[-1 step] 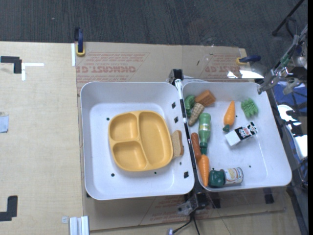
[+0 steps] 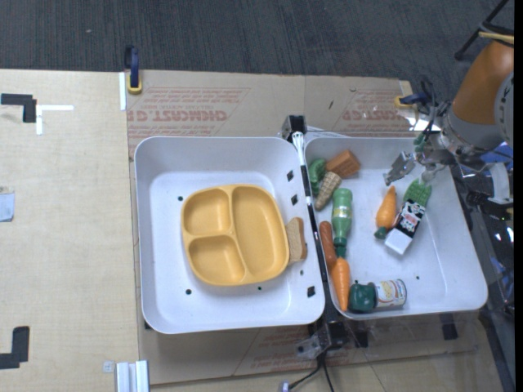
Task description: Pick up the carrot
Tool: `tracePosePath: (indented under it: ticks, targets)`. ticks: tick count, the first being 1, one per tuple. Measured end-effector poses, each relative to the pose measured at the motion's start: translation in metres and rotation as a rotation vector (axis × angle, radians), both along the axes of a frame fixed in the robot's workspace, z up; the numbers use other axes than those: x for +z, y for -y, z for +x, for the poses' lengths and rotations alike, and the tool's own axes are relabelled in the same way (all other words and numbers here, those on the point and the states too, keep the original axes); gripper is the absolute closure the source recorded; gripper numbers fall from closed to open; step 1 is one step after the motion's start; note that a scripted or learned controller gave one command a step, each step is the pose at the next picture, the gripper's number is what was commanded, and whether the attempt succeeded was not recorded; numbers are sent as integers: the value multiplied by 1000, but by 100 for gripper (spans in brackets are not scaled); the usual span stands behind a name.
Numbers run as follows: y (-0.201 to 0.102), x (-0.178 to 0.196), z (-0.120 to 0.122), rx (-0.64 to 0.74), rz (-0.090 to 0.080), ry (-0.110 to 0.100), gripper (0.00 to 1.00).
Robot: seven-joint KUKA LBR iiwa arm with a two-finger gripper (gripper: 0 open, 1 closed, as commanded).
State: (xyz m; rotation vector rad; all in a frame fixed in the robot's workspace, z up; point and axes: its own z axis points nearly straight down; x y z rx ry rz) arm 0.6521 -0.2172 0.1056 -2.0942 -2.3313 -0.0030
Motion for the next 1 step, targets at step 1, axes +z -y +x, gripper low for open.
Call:
tracePosePath:
  ticks: [1]
  targets:
    - [-40, -14, -46, -112, -7, 3, 0]
